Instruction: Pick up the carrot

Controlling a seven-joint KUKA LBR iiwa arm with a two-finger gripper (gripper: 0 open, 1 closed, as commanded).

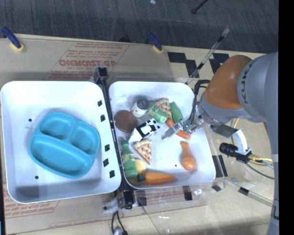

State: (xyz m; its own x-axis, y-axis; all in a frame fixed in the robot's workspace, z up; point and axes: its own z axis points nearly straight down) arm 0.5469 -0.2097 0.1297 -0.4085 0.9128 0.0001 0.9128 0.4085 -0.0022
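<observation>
The end effector (pixel 179 130) hangs low in the right bin (pixel 203 153); I cannot tell its state. The carrot (pixel 157 178) lies well apart at the front wall, touching other toys, so a grasp may slip or catch them.

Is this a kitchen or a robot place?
Probably a robot test bench, not a kitchen: a grey arm reaches over a white bin of toy food, including a carrot, with a blue tray beside it.
</observation>
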